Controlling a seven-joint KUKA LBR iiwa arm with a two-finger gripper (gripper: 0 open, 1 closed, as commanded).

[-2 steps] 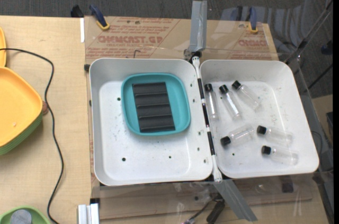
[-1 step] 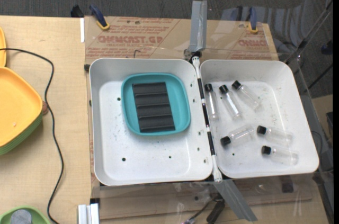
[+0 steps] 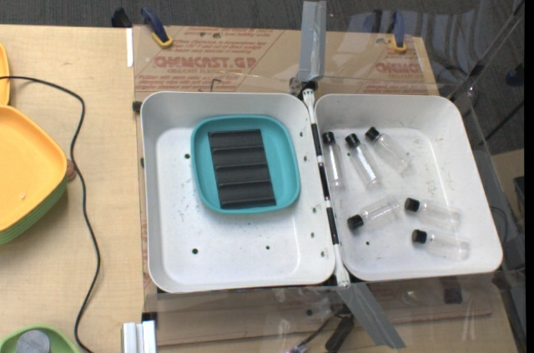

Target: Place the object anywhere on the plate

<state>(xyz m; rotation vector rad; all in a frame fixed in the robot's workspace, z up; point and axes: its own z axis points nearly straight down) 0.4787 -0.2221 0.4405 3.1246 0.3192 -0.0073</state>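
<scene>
A teal square plate (image 3: 288,168) lies in the left white bin (image 3: 167,201), and a black ribbed block (image 3: 241,168) rests on its middle. In the right white bin (image 3: 467,176) lie several clear plastic vials with black caps, among them one near the divider (image 3: 331,157), one beside it (image 3: 361,158), one further right (image 3: 385,146), one in the middle (image 3: 373,214) and two near the front right (image 3: 433,212) (image 3: 440,242).
Brown cardboard (image 3: 217,59) lies behind the bins, with two blue-and-yellow clamps (image 3: 156,27) at its far edge. Yellow and green dishes (image 3: 25,176) sit on the wooden bench at the left. A black cable (image 3: 82,176) runs across the bench.
</scene>
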